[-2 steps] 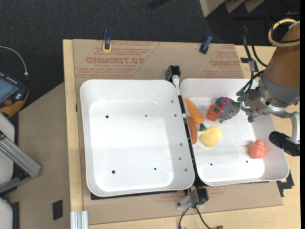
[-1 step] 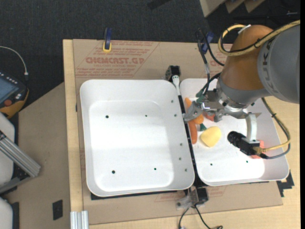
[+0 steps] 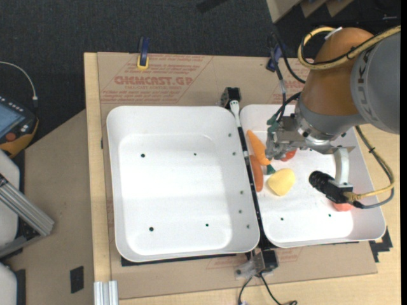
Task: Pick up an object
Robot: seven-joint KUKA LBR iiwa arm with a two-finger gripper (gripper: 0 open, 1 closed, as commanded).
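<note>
Overhead slanted view of a bench covered with brown cardboard bearing two shallow white bins side by side. The arm, grey with an orange band above the wrist, reaches in from the right and is lowered over the right bin. Its gripper sits at the bin's left side, just beside an orange carrot that lies along the bin's left wall; whether the gripper is open or closed cannot be told from this angle. A pale yellow lemon-like fruit lies just near of the gripper, touching the carrot or nearly so. A small red object shows partly under the wrist. The left bin lies alongside.
</note>
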